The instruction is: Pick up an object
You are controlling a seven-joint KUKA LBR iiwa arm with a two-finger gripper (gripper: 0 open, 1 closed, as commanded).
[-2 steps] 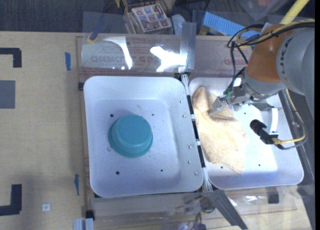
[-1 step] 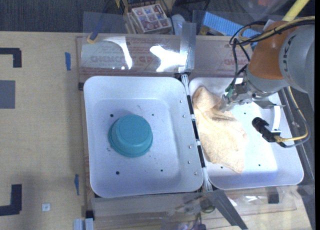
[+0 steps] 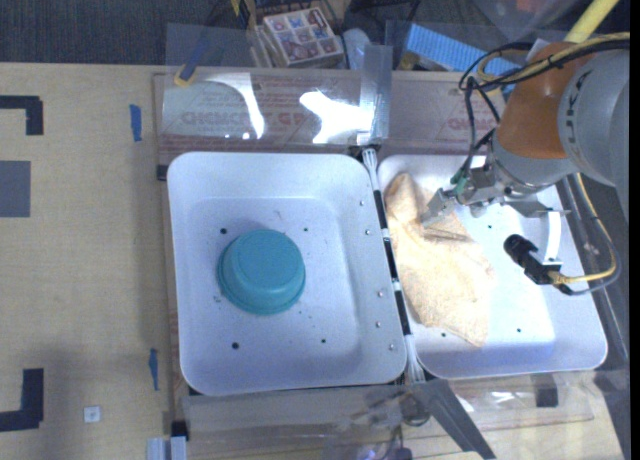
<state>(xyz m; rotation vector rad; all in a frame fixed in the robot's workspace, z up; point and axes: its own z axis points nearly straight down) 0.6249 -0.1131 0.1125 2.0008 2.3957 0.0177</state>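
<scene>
A beige cloth lies crumpled in the right bin, spread from the bin's upper left toward its lower middle. My gripper reaches in from the right and is low over the cloth's upper part, at or just above a raised fold. The grey arm with its orange band hangs over the bin's upper right corner. A teal bowl sits upside down in the middle of the left bin, well away from the gripper.
A black fitting with a white cable hangs from the arm over the right bin's bare floor. A ridge divides the two bins. Clear plastic panels stand behind the bins, with clutter beyond.
</scene>
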